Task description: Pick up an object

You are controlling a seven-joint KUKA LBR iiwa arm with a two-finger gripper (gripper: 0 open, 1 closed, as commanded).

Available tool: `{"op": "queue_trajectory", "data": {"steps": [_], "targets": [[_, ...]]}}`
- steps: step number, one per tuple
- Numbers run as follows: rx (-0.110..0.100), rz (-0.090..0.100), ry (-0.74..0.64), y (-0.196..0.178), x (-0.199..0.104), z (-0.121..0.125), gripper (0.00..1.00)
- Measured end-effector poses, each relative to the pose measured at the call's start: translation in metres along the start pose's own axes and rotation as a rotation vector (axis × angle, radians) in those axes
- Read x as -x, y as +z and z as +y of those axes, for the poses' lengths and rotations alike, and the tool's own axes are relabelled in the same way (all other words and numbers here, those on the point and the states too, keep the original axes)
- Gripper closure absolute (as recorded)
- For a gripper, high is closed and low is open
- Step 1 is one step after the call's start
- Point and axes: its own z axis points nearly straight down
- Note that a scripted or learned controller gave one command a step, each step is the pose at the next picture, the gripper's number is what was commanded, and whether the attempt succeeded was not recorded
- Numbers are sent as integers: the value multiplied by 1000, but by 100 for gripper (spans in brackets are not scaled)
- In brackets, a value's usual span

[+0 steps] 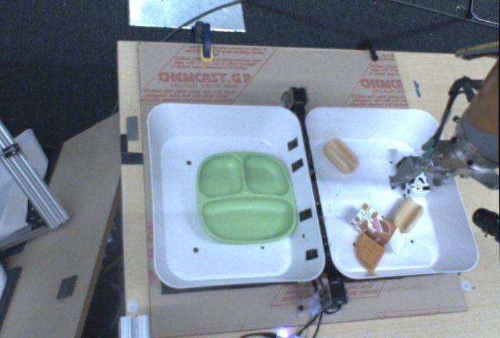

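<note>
My gripper [409, 175] hangs low over the right part of the right bin [336, 126], and a small black-and-white thing [420, 186] lies right under it. Just below that lies a tan bread roll [407, 214]. A second, hot-dog-like bun [341, 155] rests in the upper left of the same bin. A red-and-white packet [373, 223] and a brown waffle-like piece [369, 252] sit near the bin's front edge. Whether anything is between the fingers cannot be made out.
The left bin [168, 172] holds a green divided plate [246, 197]. A black divider with clips [306, 172] runs between the bins. Cables arc over the bench's back, and an aluminium frame [27, 180] stands at the far left.
</note>
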Motion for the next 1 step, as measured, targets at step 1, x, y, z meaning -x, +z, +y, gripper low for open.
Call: {"op": "queue_trajectory", "data": {"steps": [1], "targets": [[11,-2,-3,-6,0,3,0]]}}
